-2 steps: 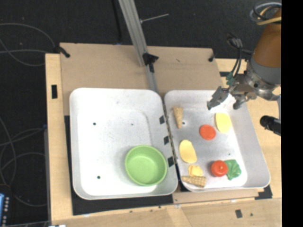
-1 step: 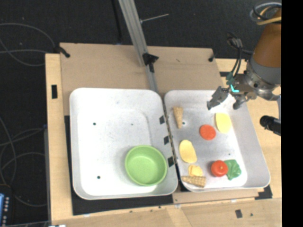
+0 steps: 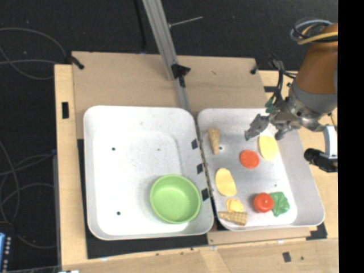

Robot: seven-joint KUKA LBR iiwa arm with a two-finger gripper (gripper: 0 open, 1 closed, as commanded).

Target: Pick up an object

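The right bin [image 3: 296, 178] holds several toy foods: a pale yellow lemon piece [image 3: 268, 148], an orange-red round piece [image 3: 249, 159], a yellow oval slice [image 3: 226, 181], a tan cone [image 3: 214, 139], a red tomato with a green leaf [image 3: 269, 202], and a waffle cone piece [image 3: 234, 215] at the front edge. My gripper [image 3: 267, 128] hangs over the back of the right bin, just above the lemon piece. Its two dark fingers are spread apart, open, with nothing between them.
A green bowl [image 3: 175, 198] sits at the front right of the left bin [image 3: 114, 152]. A grey metal post [image 3: 165, 38] rises from the bench behind the bins. The arm's orange band [image 3: 317, 61] and wrist stand at the right edge.
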